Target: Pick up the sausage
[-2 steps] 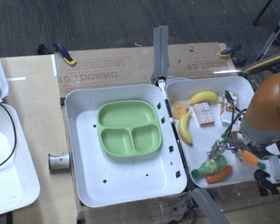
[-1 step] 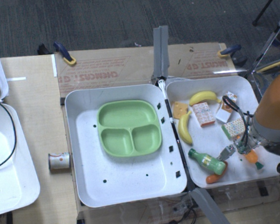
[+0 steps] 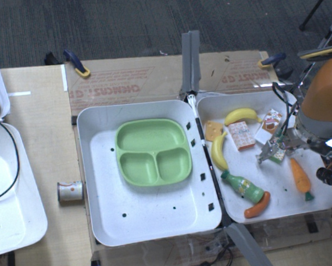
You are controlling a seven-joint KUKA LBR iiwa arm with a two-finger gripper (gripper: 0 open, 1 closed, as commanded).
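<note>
sausage [image 3: 257, 206] | reddish-orange, short, curved | lying beside green bottle [image 3: 244, 187]

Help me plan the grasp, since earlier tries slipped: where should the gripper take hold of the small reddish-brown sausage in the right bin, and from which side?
Probably the middle of the reddish-brown sausage, coming straight down from above. It lies flat on the right white bin floor, slanted, so the fingers should close across its narrow width. Its upper end lies against the green plastic bottle, so stay toward the lower-left half, where the floor beside it is bare.

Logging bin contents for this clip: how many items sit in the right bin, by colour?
Yellow: 2, banana, banana
Orange: 2, cheese wedge, carrot
Green: 1, bottle
Red-brown: 1, sausage
Printed packets: 2
Total: 8
</note>
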